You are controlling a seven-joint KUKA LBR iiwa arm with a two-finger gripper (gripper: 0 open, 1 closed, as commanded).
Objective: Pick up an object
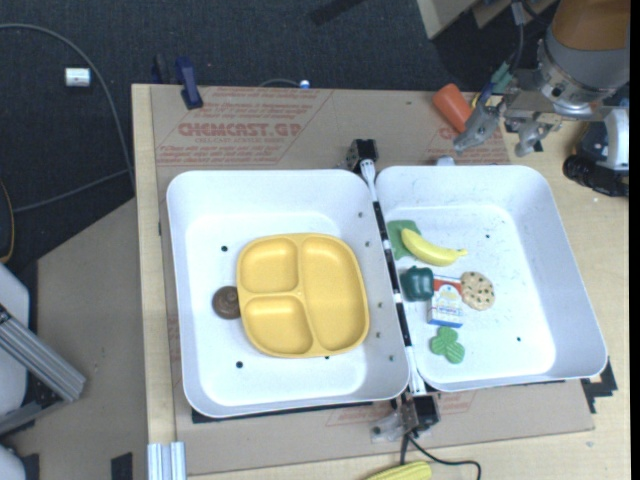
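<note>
Both white bins, the left bin (190, 268) and the right bin (540, 268), look like smooth moulded plastic with a soft sheen, while the board (240, 128) beneath them is matt brown, like cardboard or fibreboard, with red print on it. The yellow divided tray (300, 294), the banana (432, 249) and the green pieces (447, 345) look like smooth, faintly glossy toy plastic; the cookie (478, 290) appears matt and speckled. The gripper (500, 118) looks like dull grey metal, and the floor (80, 28) like dark, rough carpet.

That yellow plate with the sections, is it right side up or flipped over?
Right side up. The yellow plate lies flat in the left bin, its three hollow compartments facing upward.
</note>
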